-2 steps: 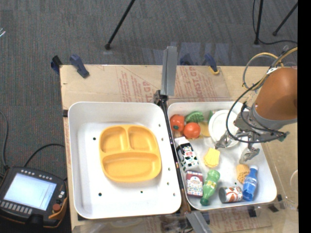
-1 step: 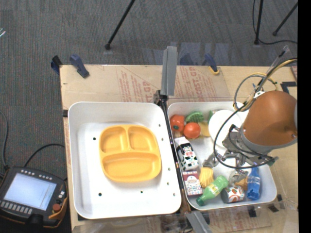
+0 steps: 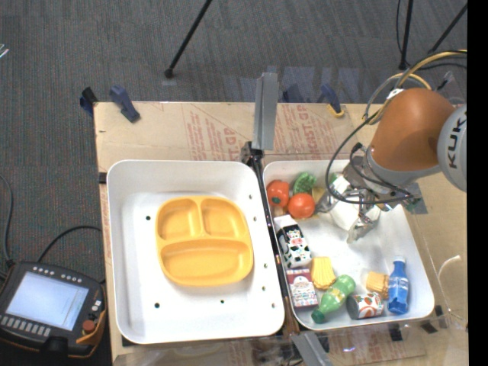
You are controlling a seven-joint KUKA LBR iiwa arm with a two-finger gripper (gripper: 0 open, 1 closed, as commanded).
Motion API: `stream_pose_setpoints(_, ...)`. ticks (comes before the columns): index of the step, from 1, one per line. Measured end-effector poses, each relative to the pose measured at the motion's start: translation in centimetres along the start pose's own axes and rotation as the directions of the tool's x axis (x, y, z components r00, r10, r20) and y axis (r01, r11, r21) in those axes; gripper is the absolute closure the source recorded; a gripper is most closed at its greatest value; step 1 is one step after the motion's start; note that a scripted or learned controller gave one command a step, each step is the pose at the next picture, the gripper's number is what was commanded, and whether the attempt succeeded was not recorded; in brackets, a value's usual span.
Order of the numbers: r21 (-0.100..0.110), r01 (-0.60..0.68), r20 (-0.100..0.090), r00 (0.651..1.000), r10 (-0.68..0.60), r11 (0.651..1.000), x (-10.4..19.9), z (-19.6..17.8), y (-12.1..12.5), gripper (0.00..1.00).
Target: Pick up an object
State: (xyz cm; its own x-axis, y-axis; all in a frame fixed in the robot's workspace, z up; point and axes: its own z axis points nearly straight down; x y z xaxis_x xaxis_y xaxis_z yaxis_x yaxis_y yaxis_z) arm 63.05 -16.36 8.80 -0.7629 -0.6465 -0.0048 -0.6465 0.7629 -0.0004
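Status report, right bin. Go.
Hand low over right bin, nothing seen in its grip. Tomatoes and milk carton lie left of it. Blue bottle near front corner. Yellow tray in left bin.

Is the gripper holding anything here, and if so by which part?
Nothing is held. The gripper hangs over the right bin with nothing between its fingers.

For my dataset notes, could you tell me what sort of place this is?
Probably a robotics lab: a teach pendant on grey carpet, tripod legs behind the bench, and toy groceries like a blue bottle.
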Motion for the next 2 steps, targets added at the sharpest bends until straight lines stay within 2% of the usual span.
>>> stream_pose_setpoints(1,0.010,-0.056,-0.004,0.998,0.056,0.998,-5.72,-0.38,4.34,0.00)
stream_pose_setpoints(2,0.000,-0.204,-0.003,0.979,0.204,0.979,-5.12,-0.14,3.74,0.00)
